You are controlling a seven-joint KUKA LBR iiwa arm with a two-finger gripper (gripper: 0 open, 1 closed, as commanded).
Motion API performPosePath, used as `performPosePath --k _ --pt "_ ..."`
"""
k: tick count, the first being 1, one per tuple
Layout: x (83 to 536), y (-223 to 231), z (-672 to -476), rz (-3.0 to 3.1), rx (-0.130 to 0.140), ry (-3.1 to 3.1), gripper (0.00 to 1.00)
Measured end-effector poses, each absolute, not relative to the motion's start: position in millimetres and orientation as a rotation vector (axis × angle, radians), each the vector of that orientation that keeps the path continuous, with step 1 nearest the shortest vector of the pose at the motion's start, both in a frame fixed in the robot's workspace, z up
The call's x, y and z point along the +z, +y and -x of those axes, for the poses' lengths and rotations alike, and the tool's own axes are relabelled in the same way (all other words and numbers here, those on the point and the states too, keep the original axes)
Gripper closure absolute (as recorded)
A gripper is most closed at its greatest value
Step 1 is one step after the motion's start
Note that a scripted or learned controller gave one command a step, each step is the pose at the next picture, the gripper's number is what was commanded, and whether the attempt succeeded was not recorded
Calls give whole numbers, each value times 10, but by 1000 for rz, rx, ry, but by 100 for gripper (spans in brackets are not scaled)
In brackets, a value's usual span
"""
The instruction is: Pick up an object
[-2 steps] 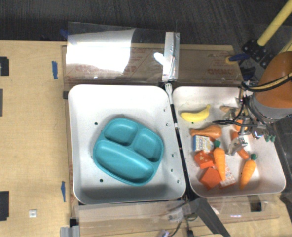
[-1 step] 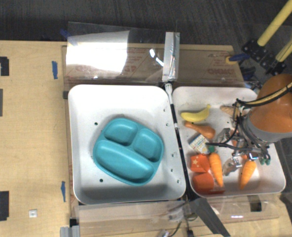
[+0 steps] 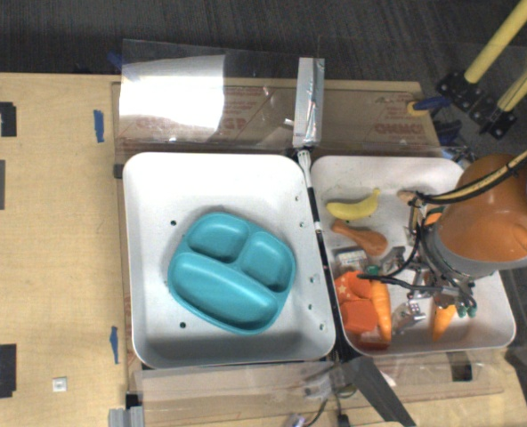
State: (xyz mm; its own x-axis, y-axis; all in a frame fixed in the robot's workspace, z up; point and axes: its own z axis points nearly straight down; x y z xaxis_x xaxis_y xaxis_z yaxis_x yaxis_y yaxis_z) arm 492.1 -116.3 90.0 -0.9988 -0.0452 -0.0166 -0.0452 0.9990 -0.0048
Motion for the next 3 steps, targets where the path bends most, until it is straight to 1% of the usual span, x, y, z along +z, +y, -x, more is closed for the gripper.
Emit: performPosePath --k 1,2,3 --pt "897 -1006 -5627 -91 -2 3125 0" --pt "897 -1032 -5151 -6 -2 3128 0" --pt "894 -952 -5856 -81 0 3126 0"
